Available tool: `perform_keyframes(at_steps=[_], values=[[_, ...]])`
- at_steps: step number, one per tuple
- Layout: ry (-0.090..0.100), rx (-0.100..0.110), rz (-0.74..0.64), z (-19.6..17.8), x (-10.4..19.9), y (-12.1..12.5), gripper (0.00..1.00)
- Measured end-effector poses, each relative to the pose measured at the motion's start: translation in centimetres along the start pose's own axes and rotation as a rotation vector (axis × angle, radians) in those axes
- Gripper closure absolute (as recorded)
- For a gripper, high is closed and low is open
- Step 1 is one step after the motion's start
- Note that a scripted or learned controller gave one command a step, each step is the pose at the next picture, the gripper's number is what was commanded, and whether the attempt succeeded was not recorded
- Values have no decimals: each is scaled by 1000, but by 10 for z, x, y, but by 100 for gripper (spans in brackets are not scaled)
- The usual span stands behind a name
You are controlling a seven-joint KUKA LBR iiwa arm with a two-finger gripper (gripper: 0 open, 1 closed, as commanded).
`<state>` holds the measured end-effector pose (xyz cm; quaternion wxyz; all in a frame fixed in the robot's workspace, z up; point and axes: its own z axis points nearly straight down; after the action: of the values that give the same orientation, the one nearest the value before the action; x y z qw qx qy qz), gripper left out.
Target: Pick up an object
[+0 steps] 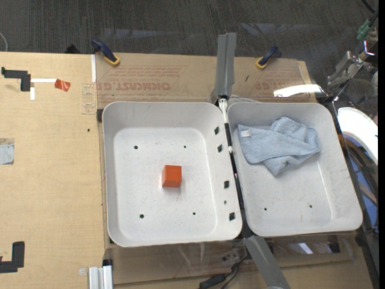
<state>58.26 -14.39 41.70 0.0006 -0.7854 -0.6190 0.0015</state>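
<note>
Block [172,176], small and orange, sits near the middle of the left bin [120,221]. Nothing touches it, and nothing lies on top of it. White floor is all around it, with a few little dark holes. The right bin [337,215] sits just beside the left one. A grey-blue cloth [280,144] lies crumpled in its far half, well apart from the block. Two clamps [105,52] with yellow tips grip the cardboard [162,80] behind the bins. At the far right edge some metal robot parts [352,71] show, too small to tell how the gripper stands.
</note>
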Motion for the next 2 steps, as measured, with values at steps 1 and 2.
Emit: perform_keyframes(at_steps=[1,2], values=[[-2,2,-2,-8,0,1,100],[-1,1,401,-15,-62,53,100]])
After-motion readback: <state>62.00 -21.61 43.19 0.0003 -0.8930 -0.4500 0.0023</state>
